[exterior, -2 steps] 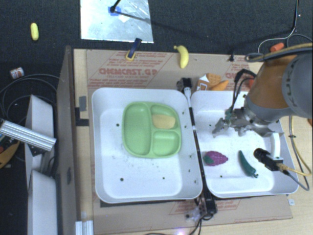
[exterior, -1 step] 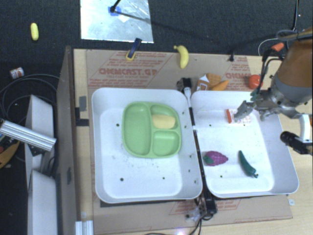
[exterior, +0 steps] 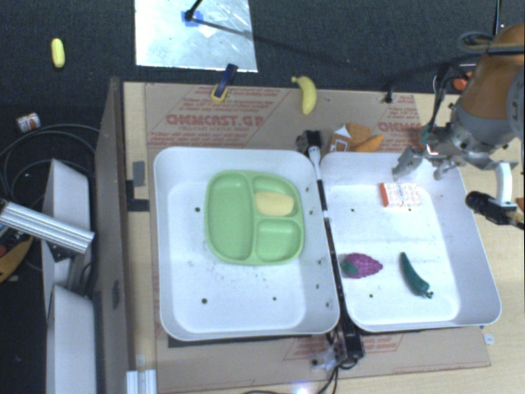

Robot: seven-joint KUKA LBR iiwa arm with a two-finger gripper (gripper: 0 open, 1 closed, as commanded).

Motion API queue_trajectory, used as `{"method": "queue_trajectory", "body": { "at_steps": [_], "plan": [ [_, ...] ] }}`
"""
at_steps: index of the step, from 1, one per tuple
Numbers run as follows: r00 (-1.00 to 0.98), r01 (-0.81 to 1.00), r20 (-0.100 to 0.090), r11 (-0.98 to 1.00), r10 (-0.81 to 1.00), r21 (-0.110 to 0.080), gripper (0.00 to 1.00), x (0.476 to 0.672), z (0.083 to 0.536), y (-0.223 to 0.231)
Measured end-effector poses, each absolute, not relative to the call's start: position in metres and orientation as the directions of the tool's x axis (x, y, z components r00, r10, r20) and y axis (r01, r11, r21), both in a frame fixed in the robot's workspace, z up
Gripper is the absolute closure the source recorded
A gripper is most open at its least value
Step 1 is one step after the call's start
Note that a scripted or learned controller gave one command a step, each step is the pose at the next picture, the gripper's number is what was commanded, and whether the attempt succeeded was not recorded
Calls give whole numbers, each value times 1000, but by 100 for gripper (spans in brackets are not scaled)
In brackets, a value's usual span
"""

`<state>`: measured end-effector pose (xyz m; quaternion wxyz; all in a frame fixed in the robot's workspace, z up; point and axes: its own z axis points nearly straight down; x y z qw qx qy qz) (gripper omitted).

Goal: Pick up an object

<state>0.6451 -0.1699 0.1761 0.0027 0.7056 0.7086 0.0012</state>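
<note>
My gripper (exterior: 426,167) hangs over the far edge of the right bin (exterior: 459,261), its two fingers spread apart with nothing between them. Just below and left of it lies a small red and white carton (exterior: 399,194). Nearer the front of that bin sit a purple bunch of grapes (exterior: 361,265) and a dark green pepper (exterior: 415,274). The left bin (exterior: 184,294) holds a green divided plate (exterior: 253,218) with a pale yellow piece (exterior: 275,203) in its upper right compartment.
A yellow banana (exterior: 308,93) and an orange item (exterior: 361,140) lie on the cardboard behind the bins. A blue and yellow clamp (exterior: 223,84) sits at the back. A black clip (exterior: 312,144) marks the bins' shared rim. Cables lie at the left.
</note>
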Motion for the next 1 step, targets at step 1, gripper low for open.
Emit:
{"method": "queue_trajectory", "body": {
  "at_steps": [1],
  "plan": [
    [-6,1000,0,6,1000,1,0,669,121,-165]
  ]
}}
